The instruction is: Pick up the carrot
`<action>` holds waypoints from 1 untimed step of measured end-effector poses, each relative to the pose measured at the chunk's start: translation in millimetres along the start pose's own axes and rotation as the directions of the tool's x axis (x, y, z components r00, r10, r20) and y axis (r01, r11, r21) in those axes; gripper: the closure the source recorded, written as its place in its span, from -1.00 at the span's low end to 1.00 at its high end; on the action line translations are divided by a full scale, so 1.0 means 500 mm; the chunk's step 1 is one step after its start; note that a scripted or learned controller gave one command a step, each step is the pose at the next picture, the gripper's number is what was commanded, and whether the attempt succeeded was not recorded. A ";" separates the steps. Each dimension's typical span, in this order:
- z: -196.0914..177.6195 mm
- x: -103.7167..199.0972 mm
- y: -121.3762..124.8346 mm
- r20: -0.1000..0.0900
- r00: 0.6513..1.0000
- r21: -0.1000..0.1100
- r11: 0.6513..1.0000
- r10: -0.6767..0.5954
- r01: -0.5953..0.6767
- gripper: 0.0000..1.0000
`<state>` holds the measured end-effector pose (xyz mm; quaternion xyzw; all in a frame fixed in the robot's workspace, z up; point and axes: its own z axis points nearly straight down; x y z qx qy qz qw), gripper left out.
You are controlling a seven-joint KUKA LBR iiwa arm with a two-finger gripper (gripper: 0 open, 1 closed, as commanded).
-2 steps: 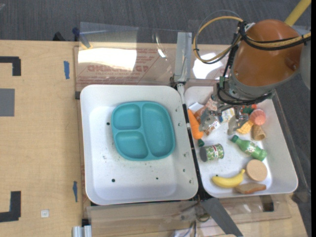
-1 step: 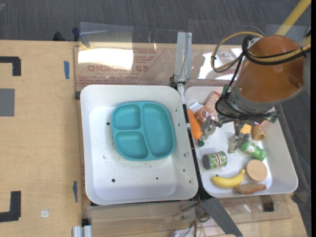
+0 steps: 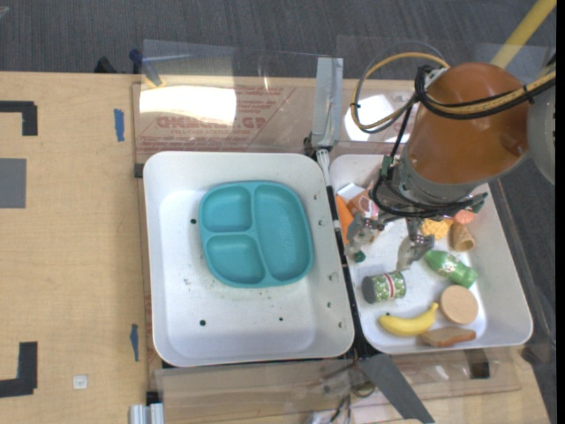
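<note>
Metal hand [image 3: 386, 239] spread wide (nothing between fingers), above right bin [image 3: 508, 272], beside orange carrot [image 3: 343, 210]

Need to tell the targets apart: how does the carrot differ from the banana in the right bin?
The carrot is orange, and the arm partly covers it; the banana is yellow and in full view. The carrot sits near the bin's left wall, the banana near its front edge. Both lie flat in the right bin.

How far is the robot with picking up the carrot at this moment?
Done: the arm is over the right bin, with its gripper low beside the carrot. In hand: the approach. Left: the grasp and lift; the carrot lies on the bin floor at the left wall, not visibly held.
</note>
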<state>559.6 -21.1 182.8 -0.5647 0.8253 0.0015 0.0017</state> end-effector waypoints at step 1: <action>0.000 -0.021 -0.070 0.002 0.926 0.003 0.926 0.378 -0.378 -1.00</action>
